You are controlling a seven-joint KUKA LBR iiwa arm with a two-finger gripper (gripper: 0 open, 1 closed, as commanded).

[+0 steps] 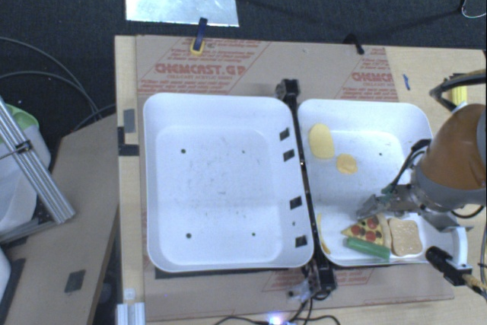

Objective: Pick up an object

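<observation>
The right bin [380, 114] holds several toy foods. A pale yellow piece [321, 141] and a small orange-yellow disc [347, 164] lie near its back left. A pizza slice [365, 227], a green stick [367, 246] and a slice of toast [405, 237] sit along its front edge. My gripper [378, 203] reaches in from the right, low over the bin, just above and behind the pizza slice. Nothing shows in its grasp. The orange band of the arm [459, 156] covers the bin's right side.
The left bin [221, 179] stands beside the right one, split from it by a black divider with clips [297, 164]. A thin yellow curve [323, 237] lies at the right bin's front left wall. Cables and a black bracket [449, 264] are at the front right.
</observation>
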